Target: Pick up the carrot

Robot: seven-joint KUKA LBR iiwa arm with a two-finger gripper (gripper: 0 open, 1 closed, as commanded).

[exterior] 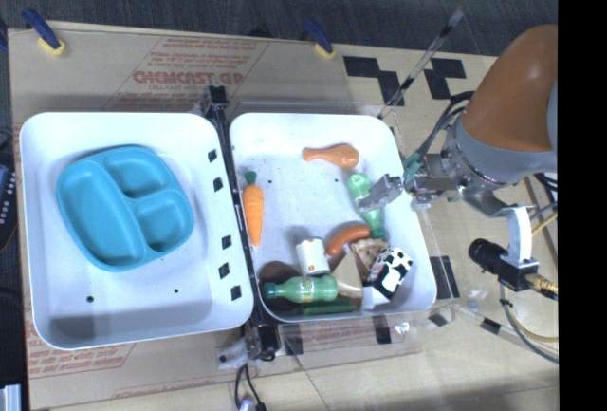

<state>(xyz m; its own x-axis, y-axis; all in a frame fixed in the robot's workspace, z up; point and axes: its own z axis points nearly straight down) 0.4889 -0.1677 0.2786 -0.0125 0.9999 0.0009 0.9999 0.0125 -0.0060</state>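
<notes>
Your carrot (253, 211) lies against the right bin's (285, 129) left wall, long axis running twelve to six, green top at twelve. The claw (381, 193) hangs near the bin's right side, so the carrot sits at about nine o'clock from it; whether it's apart or together I cannot tell. Bare floor surrounds the carrot; the green bottle (303, 289) lies toward six.

I am reading red print on the brown cardboard sheet (180, 67) lying on the desk, just beyond the far edge of the left bin (38, 210): "CHEMCAST GP" in large letters. Smaller red lines are running around it, too blurred for me to make out.
</notes>
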